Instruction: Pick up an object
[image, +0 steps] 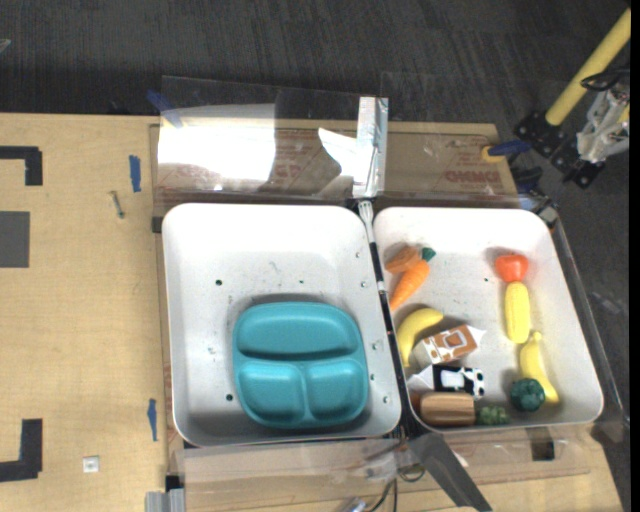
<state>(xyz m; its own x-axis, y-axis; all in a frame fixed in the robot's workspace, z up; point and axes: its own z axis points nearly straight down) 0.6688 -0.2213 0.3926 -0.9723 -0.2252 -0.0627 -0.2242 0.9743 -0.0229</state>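
Note:
The right bin (470, 232) holds several toy foods. An orange carrot (410, 277) lies against its left wall, with a yellow banana (417, 326) just below it. An orange-and-white carton (448, 345) and a black-and-white carton (459, 380) sit in the middle front. A brown wooden cylinder (447, 408) lies at the front rim beside a small green piece (490, 413). Down the right side run a red-orange tomato (511, 266), a yellow corn-like piece (516, 311), a second yellow piece (535, 364) and a dark green broccoli (527, 394).
The left bin (200, 260) holds a teal compartment tray (300, 362) at its front. A clear plastic sheet (270, 150) and a metal upright (369, 145) stand behind the bins. A yellow bar (590, 70) with a black clamp sits off the bench at top right.

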